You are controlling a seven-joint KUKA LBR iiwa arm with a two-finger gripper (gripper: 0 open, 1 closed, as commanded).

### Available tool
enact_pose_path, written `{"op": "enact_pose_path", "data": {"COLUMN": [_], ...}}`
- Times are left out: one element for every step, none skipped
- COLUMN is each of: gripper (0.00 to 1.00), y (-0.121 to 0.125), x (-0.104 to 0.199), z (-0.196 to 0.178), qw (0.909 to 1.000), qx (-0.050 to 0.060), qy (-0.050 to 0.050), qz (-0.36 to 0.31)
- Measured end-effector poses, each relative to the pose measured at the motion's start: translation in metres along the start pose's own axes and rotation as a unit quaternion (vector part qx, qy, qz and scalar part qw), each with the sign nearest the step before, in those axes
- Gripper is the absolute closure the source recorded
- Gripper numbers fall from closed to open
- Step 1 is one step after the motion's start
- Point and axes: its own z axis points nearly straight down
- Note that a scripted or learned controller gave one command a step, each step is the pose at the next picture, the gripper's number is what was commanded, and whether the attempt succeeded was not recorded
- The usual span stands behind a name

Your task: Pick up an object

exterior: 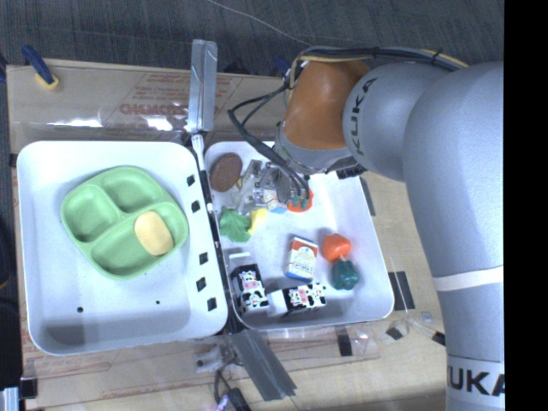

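Arm reaches in from the right; gripper [267,188] is low over the far-left part of the right bin [374,245], among a cluster of small items. Jaw state: cannot tell, the wrist and clutter mask them. Nothing is visibly held, so I judge the pick not yet made; the grasp, closure and lift all remain. Candidate objects in the right bin: brown round disc [226,171] just left of the gripper, green leafy piece [234,224] and small yellow piece [258,218] just nearer, something orange-red [301,199] at its right side. Farther toward the near edge: a small carton [301,258], orange item [336,246] touching a dark teal one [345,274], and two black-and-white cow-patterned blocks [274,294] along the near wall. Left bin [51,315] holds a green divided plate [103,204] with a yellow oval object [154,232] in its near-right compartment, well apart from the gripper. Which object is targeted: unclear; likely one in the far-left cluster.
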Motion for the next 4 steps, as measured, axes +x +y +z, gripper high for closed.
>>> {"op": "enact_pose_path", "data": {"gripper": [1.00, 1.00, 1.00, 1.00], "y": [0.073, 0.073, 0.075, 0.062], "x": [-0.004, -0.004, -0.005, 0.095], "z": [-0.094, -0.102, -0.112, -0.132], "qw": [0.9979, 0.9981, 0.9983, 0.9962], "qx": [-0.001, 0.000, 0.000, 0.000], "qy": [-0.004, -0.003, -0.004, 0.000], "qz": [0.064, 0.062, 0.058, 0.087]}}
